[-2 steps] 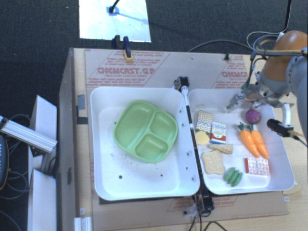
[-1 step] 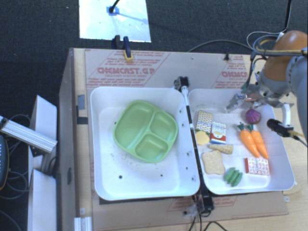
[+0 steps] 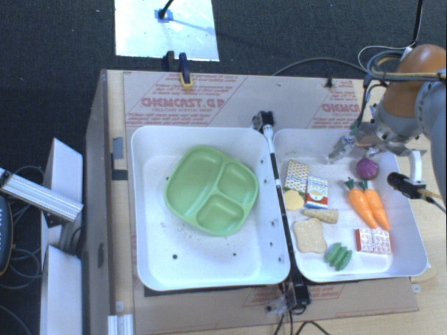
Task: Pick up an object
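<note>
My gripper (image 3: 355,145) hangs over the far right corner of the right bin (image 3: 412,257), below the grey arm with its orange band (image 3: 419,61). A purple onion (image 3: 367,167) lies just in front of it, close by but apart. Two orange carrots (image 3: 368,205) lie side by side nearer the front. Further left in the same bin are a checkered packet (image 3: 297,175), a small red and white carton (image 3: 316,192), a yellow disc (image 3: 293,201), a cracker (image 3: 320,215), a bread slice (image 3: 309,235), green pods (image 3: 339,256) and a red and white box (image 3: 372,241).
The left bin (image 3: 150,257) holds a green divided plate (image 3: 211,189), slightly tilted. A black divider rail (image 3: 277,187) runs between the bins. A black fitting with a white tube (image 3: 408,180) sticks out over the right bin's right edge.
</note>
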Motion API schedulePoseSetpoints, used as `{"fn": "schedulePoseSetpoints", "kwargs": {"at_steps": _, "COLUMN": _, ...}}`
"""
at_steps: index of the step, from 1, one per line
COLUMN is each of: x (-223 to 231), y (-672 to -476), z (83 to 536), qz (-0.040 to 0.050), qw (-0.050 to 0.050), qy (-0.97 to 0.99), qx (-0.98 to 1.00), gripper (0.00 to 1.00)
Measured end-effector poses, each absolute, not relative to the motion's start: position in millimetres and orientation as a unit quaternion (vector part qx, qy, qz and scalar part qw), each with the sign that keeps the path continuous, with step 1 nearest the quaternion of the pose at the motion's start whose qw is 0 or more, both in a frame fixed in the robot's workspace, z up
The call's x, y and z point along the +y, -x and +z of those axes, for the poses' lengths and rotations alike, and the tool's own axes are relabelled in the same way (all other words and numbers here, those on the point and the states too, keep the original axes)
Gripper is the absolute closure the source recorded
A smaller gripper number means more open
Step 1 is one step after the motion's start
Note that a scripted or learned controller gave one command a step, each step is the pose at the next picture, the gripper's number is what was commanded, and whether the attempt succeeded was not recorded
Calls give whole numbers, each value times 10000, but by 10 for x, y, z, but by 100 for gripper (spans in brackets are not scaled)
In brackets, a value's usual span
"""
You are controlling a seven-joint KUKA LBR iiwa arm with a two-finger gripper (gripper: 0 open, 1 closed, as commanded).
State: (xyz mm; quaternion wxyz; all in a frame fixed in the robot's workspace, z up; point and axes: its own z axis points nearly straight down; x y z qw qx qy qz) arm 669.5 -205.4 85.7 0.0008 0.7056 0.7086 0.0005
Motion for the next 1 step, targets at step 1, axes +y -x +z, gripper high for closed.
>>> {"fn": "schedulePoseSetpoints", "kwargs": {"at_steps": 1, "x": -2054, "y": -6695, "z": 857, "qz": 5, "qw": 8, "qy": -7056, "qx": 7086, "gripper": 0}}
